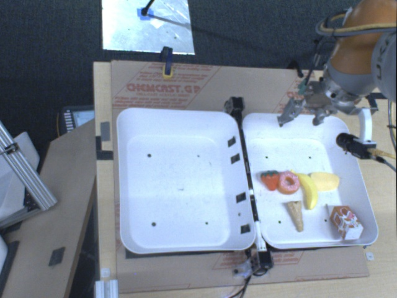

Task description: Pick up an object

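While the gripper (302, 117) hangs over the far rim of the right bin (356, 213), I see its two fingers spread apart with nothing between them. Pickable items cluster in that bin's near half: a red-orange piece (269, 179) touching a pink donut (288, 183), a banana (308, 190) beside it, a pale yellow lemon-like piece (325, 180) against the banana, an ice-cream cone (296, 215) just below, and a small red-and-white box (345, 222) in the near right corner. Nothing sits between gripper and cluster. Left bin (180, 179) shares a black clipped seam (245, 172) with the right. Cardboard sheet (186, 85) under both reads "CHEMCAST" in red, reversed-looking; rest illegible. Foil-like square (147, 16) lies on dark carpet behind.
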Robot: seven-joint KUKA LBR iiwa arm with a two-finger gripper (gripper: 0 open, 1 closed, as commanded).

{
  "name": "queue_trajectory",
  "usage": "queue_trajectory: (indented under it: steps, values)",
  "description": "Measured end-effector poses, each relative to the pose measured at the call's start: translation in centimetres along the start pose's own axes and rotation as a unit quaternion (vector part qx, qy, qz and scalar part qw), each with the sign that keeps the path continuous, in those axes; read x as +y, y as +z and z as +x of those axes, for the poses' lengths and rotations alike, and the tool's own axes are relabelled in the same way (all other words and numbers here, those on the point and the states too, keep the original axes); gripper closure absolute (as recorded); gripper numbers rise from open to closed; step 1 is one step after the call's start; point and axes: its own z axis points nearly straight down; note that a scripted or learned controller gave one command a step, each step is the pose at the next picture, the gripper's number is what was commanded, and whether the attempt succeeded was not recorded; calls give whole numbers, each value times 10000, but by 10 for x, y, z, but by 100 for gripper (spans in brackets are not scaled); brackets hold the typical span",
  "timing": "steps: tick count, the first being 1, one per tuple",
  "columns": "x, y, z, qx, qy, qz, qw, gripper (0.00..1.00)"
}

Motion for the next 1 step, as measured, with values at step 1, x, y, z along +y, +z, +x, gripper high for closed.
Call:
queue_trajectory:
  steps: [1]
  values:
    - [10,156,-64,-6,35,38,10000,0]
